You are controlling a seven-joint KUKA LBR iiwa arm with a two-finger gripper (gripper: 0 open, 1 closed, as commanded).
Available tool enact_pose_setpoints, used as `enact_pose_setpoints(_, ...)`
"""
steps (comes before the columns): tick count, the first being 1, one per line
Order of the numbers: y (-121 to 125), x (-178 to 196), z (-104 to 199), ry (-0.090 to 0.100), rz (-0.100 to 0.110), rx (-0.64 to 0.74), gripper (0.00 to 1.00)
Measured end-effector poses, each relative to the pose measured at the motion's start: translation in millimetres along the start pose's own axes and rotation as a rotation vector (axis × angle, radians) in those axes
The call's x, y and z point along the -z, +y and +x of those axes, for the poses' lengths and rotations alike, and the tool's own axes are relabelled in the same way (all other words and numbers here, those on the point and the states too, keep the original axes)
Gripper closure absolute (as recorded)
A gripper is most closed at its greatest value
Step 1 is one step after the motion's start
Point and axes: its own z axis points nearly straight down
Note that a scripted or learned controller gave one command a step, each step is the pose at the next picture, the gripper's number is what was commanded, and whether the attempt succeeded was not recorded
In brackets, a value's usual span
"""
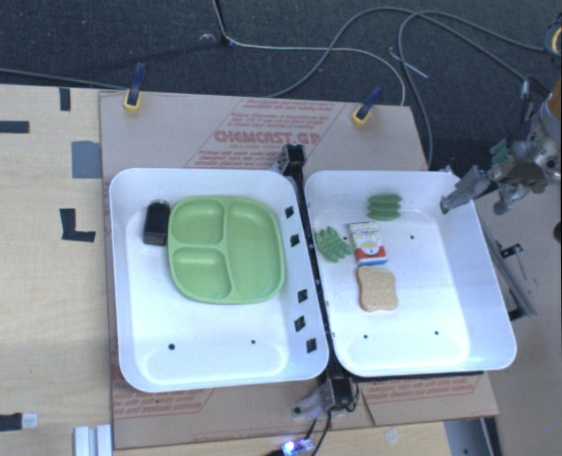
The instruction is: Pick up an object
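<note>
From my remote seat, the things I could pick up all sit in the right bin (471,283), bunched toward its upper-left part: a slice of toast (378,290) lies flat near the centre, a small carton (366,240) touches it at its 12 o'clock, a leafy green piece (332,244) sits at the carton's 9 o'clock, and a green pod (384,206) at its 1 o'clock. The gripper (490,190) hangs at the bin's 2 o'clock corner, well apart from them, carrying nothing; I cannot tell how it is set. The left bin (134,350) holds a green divided plate (226,249) with a black block (157,222) at its 9 o'clock. I judge the reach has not begun.
</note>
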Motion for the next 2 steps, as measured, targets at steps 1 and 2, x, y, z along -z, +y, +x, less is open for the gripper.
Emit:
enact_pose_setpoints(1, 2.0, 7.8, 0.8, -0.003, -0.012, 0.004, 0.00)
enact_pose_setpoints(2, -0.7, -35.5, 1.1, -0.003, -0.009, 0.005, 0.00)
